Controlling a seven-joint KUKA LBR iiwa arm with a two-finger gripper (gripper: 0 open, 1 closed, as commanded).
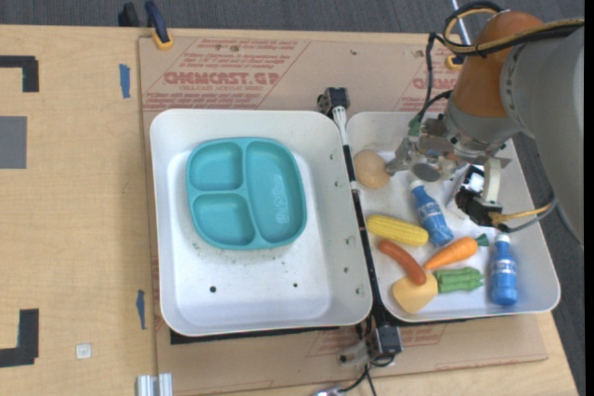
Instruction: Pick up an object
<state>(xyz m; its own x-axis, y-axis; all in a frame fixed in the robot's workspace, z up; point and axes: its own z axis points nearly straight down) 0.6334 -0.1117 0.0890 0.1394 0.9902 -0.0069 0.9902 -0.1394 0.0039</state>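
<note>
We see the gripper (pixel 429 164) hanging low over the far end of the right bin (pixel 538 292), but we cannot tell whether it is released or clenched, and nothing shows in its grasp. Just below it lies a blue bottle (pixel 429 211), with a beige egg (pixel 369 170) to its left. Nearer the camera lie the corn cob (pixel 396 230), carrot (pixel 452 252) and second blue bottle (pixel 502 270). The teal divided plate (pixel 247 193) sits well to the left in the left bin (pixel 176 292).

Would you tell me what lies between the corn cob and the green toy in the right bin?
In the camera view, a red chili lies between the corn cob and the green toy, with an orange carrot alongside.
</note>
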